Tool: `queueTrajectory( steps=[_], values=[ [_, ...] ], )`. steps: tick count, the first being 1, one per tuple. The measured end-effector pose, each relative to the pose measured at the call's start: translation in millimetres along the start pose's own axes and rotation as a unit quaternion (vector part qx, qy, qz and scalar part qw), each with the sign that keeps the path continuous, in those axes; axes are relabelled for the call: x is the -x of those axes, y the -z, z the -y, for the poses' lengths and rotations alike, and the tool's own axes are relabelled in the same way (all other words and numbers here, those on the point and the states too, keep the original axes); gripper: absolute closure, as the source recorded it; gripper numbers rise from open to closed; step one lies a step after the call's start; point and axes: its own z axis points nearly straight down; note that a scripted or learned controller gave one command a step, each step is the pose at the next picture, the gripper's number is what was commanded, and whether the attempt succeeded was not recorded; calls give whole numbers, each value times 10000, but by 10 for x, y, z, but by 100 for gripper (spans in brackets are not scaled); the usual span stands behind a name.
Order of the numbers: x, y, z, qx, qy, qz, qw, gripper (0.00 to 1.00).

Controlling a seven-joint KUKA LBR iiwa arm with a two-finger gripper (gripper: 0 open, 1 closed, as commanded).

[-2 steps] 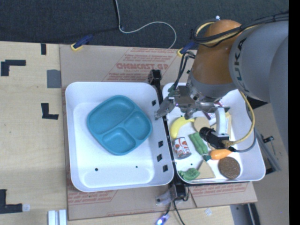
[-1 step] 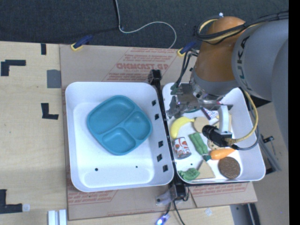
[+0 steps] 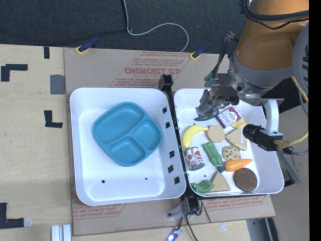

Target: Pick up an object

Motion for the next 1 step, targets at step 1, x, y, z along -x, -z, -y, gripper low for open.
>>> queueTrajectory(
  steps=[1],
  values=[
    [-467, 990, 348, 2, 30, -11, 10000, 100]
  ],
)
